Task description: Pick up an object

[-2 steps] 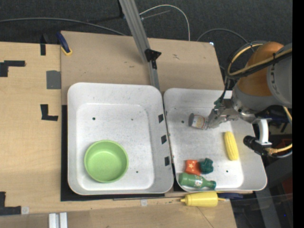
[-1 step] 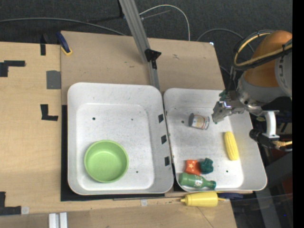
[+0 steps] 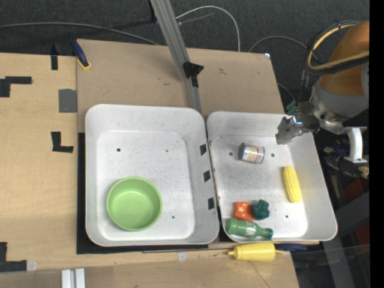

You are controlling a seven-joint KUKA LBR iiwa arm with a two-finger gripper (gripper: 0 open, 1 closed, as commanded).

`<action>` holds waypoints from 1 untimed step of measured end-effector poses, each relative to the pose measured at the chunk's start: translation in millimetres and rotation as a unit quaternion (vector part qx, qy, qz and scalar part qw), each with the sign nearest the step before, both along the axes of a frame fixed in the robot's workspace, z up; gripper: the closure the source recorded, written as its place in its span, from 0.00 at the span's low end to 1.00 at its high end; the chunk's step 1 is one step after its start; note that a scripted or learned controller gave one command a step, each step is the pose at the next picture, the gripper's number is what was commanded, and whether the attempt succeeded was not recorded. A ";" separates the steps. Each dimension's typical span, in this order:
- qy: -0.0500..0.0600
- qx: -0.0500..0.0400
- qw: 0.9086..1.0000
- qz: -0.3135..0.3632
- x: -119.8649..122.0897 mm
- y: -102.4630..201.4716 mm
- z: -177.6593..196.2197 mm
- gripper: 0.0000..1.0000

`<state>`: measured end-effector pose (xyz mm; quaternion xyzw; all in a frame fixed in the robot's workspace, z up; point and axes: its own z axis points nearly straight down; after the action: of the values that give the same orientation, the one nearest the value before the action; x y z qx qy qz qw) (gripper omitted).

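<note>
Yellow corn [image 3: 291, 183] near can [image 3: 252, 153], gripper [image 3: 288, 129] above.

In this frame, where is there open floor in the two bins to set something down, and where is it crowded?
The left bin is open everywhere but its near-left corner, taken by the green bowl. In the right bin, bare floor lies left of the small can, and between the can and the near toys. The near edge is crowded: orange toy, green bottle, yellow corn.

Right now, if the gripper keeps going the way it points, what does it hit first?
The gripper points down-left into the right bin. The small can lies first in that line, though depth is unclear and it may meet the bin floor short of it.
</note>
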<state>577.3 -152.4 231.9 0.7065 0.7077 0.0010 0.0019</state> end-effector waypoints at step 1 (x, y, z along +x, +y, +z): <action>0.003 0.001 1.000 0.003 6.9 62.6 -6.6 1.00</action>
<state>584.1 -89.8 225.3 0.7045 0.7097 0.0002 -0.0009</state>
